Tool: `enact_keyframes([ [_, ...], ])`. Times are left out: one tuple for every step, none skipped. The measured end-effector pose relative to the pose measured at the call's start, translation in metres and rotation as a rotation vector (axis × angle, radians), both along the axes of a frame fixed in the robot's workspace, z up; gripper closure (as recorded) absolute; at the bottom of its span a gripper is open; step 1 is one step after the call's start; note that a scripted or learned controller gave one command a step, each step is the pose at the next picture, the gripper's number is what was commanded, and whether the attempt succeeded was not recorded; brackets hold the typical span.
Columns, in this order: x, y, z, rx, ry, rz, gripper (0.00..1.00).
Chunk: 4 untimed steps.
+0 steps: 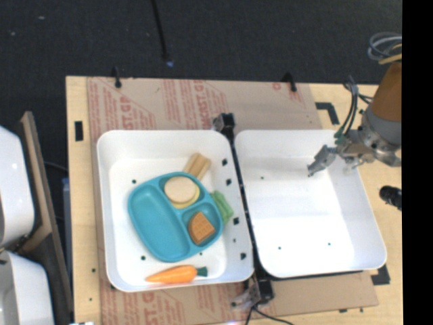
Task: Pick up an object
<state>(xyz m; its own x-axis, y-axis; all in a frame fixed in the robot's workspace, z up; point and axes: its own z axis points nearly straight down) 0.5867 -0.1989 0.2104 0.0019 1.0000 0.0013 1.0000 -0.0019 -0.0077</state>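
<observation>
Two white bins sit on my worktop (81,202); the left bin (111,181) holds a blue tray (152,222) and carrot (172,274), while my gripper (323,160) hovers over the right bin (304,249), grip unclear

Two white bins: left (108,181), right (352,181). One blue tray (152,222), one carrot (172,274), one wooden block (197,164).
</observation>
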Motion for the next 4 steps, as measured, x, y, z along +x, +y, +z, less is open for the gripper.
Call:
enact_keyframes([
  [0.002, 0.0, 0.005, -0.002, -0.009, 0.001, 0.0],
  [-0.005, -0.009, -0.049, -0.001, -0.004, 0.001, 0.0],
  [0.002, -0.002, -0.103, -0.001, -0.004, 0.002, 0.0],
  [0.002, -0.002, -0.11, -0.002, -0.008, 0.002, 0.0],
])
